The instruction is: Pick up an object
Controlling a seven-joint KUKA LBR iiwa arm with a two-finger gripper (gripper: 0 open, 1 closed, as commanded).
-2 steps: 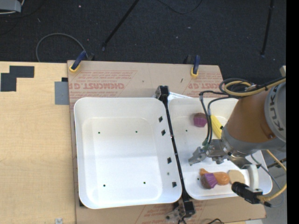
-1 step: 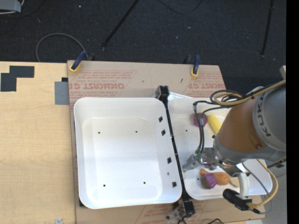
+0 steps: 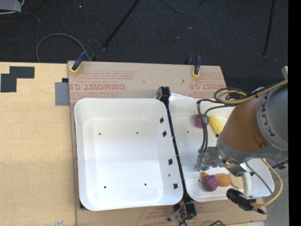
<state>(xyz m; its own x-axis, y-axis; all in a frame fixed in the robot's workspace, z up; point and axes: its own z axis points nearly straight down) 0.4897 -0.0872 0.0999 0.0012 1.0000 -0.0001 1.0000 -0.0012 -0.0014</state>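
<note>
Cardboard sheeting (image 3: 141, 79) covers the counter (image 3: 33, 140) under the two bins, held at its far edge by a yellow-handled clamp (image 3: 77, 64) on the left and a blue-and-yellow clamp (image 3: 196, 66) further right. The left bin (image 3: 89, 126) is the larger in view, its floor marked with a few small dark dots. A black divider rail (image 3: 170, 145) with clips runs between it and the right bin (image 3: 186, 126).

In the right bin, a small purple object (image 3: 200, 122) lies near the far side, with a yellow object (image 3: 217, 125) just beside it on the right, partly hidden by the arm. Near the front edge sit a purple object (image 3: 210, 183) and an orange one (image 3: 223, 179), touching or overlapping.

The end effector (image 3: 206, 161) hangs low over the right bin, just behind the purple and orange pair. Whether its fingers are spread or pressed together cannot be told from here, and nothing can be seen between them. Dark cables (image 3: 204, 126) loop along it.

The arm (image 3: 254, 126) comes in from the right, its orange band bulking over the bin's right half, the grey segment beyond it at the frame's edge.
</note>
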